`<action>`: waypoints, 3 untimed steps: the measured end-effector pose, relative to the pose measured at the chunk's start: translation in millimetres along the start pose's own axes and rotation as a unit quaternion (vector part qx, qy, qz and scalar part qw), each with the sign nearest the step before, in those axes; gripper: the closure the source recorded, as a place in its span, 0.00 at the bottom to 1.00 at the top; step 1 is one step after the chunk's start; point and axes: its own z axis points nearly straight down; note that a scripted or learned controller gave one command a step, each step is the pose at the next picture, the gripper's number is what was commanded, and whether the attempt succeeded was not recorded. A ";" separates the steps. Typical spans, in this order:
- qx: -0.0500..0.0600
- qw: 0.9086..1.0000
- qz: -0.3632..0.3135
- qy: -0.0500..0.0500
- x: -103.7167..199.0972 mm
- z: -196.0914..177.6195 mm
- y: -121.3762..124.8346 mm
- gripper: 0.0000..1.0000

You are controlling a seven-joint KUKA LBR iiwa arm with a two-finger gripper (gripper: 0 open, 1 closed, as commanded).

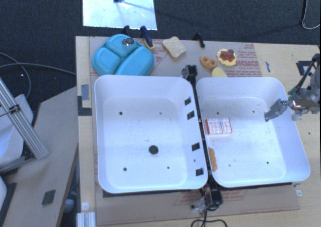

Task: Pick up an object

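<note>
approach step: gripper [279,106] hovered at right bin [296,155] rim, jaw state unclear, nothing seen held. next: reach left, descend over red-and-white box [218,126].

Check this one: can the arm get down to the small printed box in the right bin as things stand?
Probably yes. The printed box lies flat on the right bin floor with open floor around it, and the gripper sits over the same bin's right side.

Lying in the right bin [281,171]: a flat packet [218,126] near the divider [198,120], a small food piece [212,159] nearer than the packet. Sitting left of the divider, in the left bin [108,171]: a small disc [153,149]. Resting behind the divider: a compartment tray [123,56], toast [174,47], a pretzel [208,62]
</note>
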 end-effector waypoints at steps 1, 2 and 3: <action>0.003 1.000 -0.003 0.002 77.0 159.9 5.1 0.00; -0.001 1.000 0.000 0.000 71.6 142.5 6.9 1.00; -0.010 1.000 0.002 -0.003 93.0 159.2 -33.3 1.00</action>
